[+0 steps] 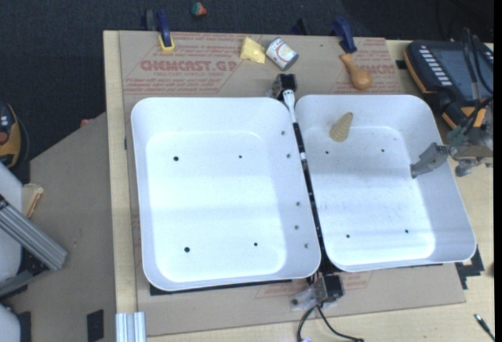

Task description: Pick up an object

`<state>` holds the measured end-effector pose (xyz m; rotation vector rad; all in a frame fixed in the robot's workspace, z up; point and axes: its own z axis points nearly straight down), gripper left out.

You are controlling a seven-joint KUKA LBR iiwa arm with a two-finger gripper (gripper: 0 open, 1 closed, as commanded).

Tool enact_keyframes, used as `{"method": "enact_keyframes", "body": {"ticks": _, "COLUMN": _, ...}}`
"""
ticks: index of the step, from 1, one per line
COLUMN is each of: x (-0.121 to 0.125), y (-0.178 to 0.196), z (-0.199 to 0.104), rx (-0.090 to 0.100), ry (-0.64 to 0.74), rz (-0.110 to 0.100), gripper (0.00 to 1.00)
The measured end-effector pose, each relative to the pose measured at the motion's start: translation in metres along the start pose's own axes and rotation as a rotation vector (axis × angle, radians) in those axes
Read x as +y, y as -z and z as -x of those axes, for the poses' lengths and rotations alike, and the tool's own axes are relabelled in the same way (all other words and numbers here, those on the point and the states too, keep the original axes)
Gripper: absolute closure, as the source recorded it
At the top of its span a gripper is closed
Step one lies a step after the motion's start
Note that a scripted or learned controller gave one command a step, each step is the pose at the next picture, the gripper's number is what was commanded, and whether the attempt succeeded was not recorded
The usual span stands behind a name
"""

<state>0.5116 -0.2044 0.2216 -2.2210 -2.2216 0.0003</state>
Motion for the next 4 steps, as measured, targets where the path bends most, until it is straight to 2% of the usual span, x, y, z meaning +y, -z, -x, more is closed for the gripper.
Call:
{"method": "enact_keyframes", "body": {"ticks": 1, "x": 0.048, "y": -0.141, "z": 0.014, "rx": 0.013, "ry": 0.004, "rz": 0.001, "gripper": 0.0}}
{"method": "enact_keyframes", "body": {"ticks": 2, "x": 0.047, "y": -0.126, "z": 0.017, "rx": 0.003, "ry": 0.004, "rz": 0.003, "gripper": 1.0}}
{"method": "enact_keyframes", "body": {"ticks": 3, "x": 0.123, "y": 0.048, "z": 0.009, "rx": -0.009, "ry": 0.006, "rz": 0.024, "gripper": 1.0}}
{"method": "enact_keyframes", "body": {"ticks": 4, "x": 0.088, "y": 0.16, "z": 0.021, "rx": -0.007, "ry": -0.002, "rz": 0.015, "gripper": 1.0}}
